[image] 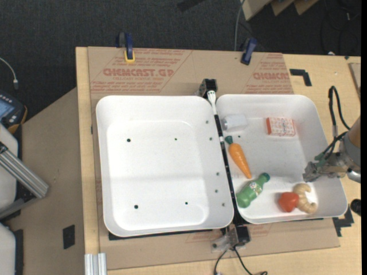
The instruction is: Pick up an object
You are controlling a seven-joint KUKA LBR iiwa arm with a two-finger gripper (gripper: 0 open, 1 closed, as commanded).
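"CHEMCAST G.P" is read in red on the board [143,67] under both bins, while in the right bin [304,110] a carrot [240,160], green bottle [252,189], red-patterned card [280,126] and tomato [288,201] are seen, with the gripper [315,171] at its right wall, its spread not discernible.

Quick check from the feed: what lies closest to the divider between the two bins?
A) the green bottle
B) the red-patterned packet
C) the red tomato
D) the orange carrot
D: the orange carrot lies just right of the divider, in the right bin.
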